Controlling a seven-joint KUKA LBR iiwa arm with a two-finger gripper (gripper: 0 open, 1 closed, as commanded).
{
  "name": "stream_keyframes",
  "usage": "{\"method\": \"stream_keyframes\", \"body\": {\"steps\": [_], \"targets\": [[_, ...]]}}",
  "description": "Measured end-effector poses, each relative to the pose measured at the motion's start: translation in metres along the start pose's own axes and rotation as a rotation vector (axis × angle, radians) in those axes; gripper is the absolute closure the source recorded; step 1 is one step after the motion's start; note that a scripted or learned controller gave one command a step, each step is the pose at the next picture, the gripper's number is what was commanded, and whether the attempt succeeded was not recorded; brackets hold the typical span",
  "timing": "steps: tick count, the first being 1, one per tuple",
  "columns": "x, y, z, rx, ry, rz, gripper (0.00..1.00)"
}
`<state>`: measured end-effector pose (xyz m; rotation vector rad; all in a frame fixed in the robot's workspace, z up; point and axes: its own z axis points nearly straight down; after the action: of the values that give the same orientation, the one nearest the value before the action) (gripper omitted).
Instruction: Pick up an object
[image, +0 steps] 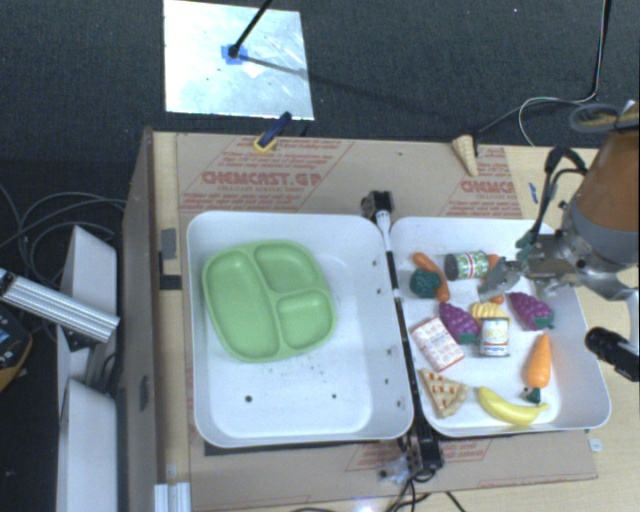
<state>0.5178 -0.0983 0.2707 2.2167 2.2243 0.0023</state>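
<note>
Orange toy carrot (538, 362) stands lengthwise near-vertical, green tip toward bin's (590, 410) front.

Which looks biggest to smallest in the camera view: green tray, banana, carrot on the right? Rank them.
1. green tray, by far the largest.
2. banana and carrot: too close in apparent size to rank.

Left bin (250, 410) just has a green divided plate (268, 299) in it. Right bin (580, 400) is packed with toy food: banana (510, 406), two carrots (538, 362), two grape bunches (458, 322), pizza slice (442, 390), a small can (494, 336). The gripper (497, 281) hangs over the right bin's upper middle, near a green bottle (467, 265)
</note>
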Motion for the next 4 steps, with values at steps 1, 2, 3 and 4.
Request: {"method": "stream_keyframes", "body": {"steps": [1,2,3,4], "targets": [[0.01,0.043,0.112,0.005,0.001,0.001,0.0],[-0.011,0.043,0.172,-0.012,-0.003,0.0,0.0],[-0.009,0.034,0.175,-0.037,-0.009,0.002,0.0],[0.001,0.028,0.176,-0.035,-0.014,0.004,0.0]]}}
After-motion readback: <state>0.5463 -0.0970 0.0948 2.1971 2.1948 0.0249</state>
